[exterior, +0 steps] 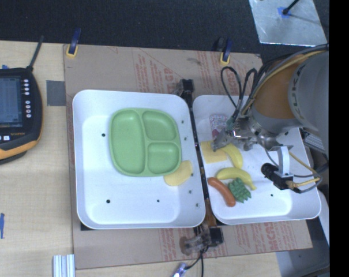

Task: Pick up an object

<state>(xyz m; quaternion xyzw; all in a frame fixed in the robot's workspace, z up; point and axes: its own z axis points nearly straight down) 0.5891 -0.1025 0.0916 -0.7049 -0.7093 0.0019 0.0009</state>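
Several toys crowd my gripper [223, 136]; its grip I cannot tell. I should descend squarely over the yellow block [214, 152].

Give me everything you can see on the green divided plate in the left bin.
The green divided plate is pale matte green, plastic by its look, a rounded rectangle with three compartments: one long at its left, two smaller at its right. It lies flat, right side up, in the upper middle of the left bin, turned slightly. Nothing lies in its compartments. A pale yellow piece sits against its lower right corner. The gripper is over the other bin, away from it.
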